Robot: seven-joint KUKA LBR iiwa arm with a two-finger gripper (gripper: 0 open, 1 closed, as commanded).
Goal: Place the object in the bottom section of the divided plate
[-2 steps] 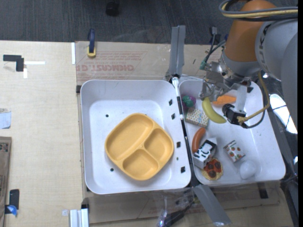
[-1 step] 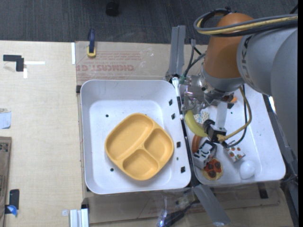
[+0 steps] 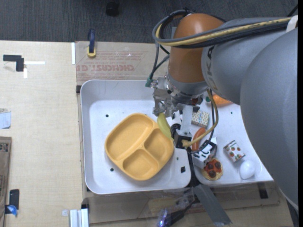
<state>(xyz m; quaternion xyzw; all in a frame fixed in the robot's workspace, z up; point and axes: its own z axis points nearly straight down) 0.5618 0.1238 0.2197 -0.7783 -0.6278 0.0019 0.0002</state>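
- Gripper [image 3: 166, 118] pinches a yellow banana [image 3: 164, 125], just off the divided plate's [image 3: 138, 147] two o'clock rim.
- Best swing toward seven o'clock, centre over the bottom section [image 3: 139, 165], then lower gently.

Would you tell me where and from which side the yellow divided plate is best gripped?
Probably the yellow divided plate's raised outer rim on its left edge, coming from above. The rim is thin enough to pinch, that side faces bare bin floor, and the right edge is crowded by the gripper.
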